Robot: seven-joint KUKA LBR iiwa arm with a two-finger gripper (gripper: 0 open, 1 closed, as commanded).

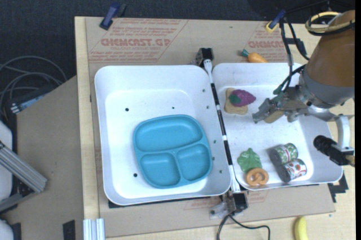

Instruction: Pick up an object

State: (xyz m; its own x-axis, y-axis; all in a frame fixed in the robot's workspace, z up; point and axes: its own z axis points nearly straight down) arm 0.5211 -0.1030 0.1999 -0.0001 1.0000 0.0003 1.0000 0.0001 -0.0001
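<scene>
My gripper (pixel 264 114) hangs over the middle of the right bin (pixel 316 78), fingers pointing left, with a gap between them and nothing held. Just left of the fingertips lies a purple grape bunch on a tan piece (pixel 239 101). Near the bin's front sit a green leafy toy (pixel 249 158), an orange pretzel (pixel 257 177) and a small can with a red and green label (pixel 287 161). The left bin (pixel 113 92) holds a blue divided plate (pixel 171 150).
The arm's orange band (pixel 335 58) and grey wrist cover the right bin's right side. A small orange carrot toy (pixel 255 56) lies on the cardboard behind the bins. A yellow object (pixel 301 229) shows at the bench's front edge. Black clips join the bins.
</scene>
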